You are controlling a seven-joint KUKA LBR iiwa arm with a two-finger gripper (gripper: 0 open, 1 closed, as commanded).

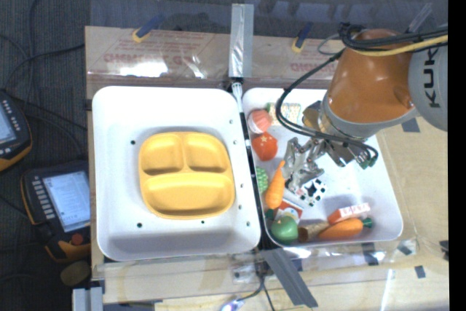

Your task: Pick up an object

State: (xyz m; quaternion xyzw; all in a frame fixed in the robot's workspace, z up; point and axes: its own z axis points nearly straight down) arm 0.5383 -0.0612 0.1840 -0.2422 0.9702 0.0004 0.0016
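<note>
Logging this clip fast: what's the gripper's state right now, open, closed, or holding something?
Gripper: down in the right bin among the toys; whether it is open, closed or holding anything cannot be told.

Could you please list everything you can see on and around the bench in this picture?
White bins: 2, white, side by side on the bench; left bin, right bin.
Divided tray: 1, yellow, in the left bin.
Carrots: 2, orange; one upright near the right bin's left wall, one lying along its near edge.
Tomato: 1, red, upper left of the right bin.
Green toy vegetable: 1, near left corner of the right bin.
Black-and-white die: 1, middle of the right bin.
Handheld pendants: 2, dark, left of the bench; one, one.
Gripper: 1, metal, over the right bin.
Arm: 1, orange band, from the right.
</note>
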